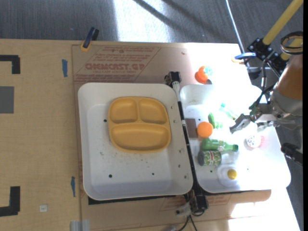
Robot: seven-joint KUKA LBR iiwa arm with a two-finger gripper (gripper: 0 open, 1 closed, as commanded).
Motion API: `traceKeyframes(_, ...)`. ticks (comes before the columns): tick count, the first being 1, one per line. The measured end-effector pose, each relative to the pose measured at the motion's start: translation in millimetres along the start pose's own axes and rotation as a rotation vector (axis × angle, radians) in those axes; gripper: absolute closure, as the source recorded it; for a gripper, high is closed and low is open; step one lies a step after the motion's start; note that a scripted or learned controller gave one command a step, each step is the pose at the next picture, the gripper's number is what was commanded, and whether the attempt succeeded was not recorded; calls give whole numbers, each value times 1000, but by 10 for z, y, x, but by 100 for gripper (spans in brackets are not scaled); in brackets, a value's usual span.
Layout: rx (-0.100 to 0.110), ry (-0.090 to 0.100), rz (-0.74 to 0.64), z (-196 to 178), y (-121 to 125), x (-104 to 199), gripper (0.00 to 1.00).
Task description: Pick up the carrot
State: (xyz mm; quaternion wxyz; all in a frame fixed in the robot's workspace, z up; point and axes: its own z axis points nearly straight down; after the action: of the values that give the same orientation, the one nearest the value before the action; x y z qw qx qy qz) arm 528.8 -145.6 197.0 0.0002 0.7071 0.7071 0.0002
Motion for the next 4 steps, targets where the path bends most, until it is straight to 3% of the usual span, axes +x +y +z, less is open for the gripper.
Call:
traceKeyframes(1,4,2,151,1026,438,250,0)
traceKeyframes(2,-3,1,594,1103,-78,230,0)
traceKeyframes(3,-5,-1,596,999,-76,218,100)
traceKeyframes(4,1,-1,873,-38,-352,104,100)
